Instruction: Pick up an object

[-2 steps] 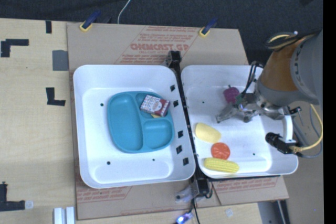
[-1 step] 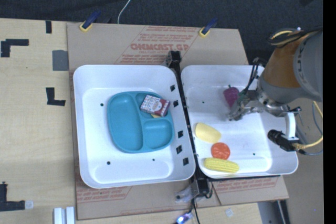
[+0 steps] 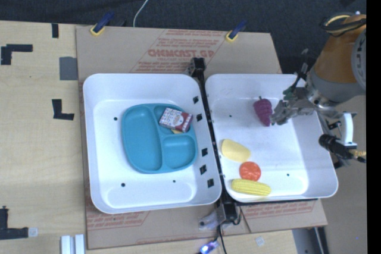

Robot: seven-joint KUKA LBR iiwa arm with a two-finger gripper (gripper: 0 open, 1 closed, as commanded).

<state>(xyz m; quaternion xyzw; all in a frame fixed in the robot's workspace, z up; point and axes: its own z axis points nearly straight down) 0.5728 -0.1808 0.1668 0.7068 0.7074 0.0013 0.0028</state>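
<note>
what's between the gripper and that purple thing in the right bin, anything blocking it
Nothing visible. The gripper sits right beside the purple item in the right bin, on its right side. The yellow piece, orange ball and corn lie nearer the camera, out of the way.

I see two bins side by side on a cardboard sheet (image 3: 178, 50). In the left bin (image 3: 98, 128) a divided tray (image 3: 143, 143) lies near the middle, with a small carton (image 3: 175, 120) resting on its far right corner. In the right bin (image 3: 297, 163), a toy grape bunch (image 3: 263, 110) sits toward the far side, with the gripper (image 3: 281, 116) just beside it on its right. Nearer me, by the bin's left wall, lie a lemon (image 3: 236, 150), then a tomato (image 3: 250, 171), then a corn cob (image 3: 250, 188) nearest.
</note>
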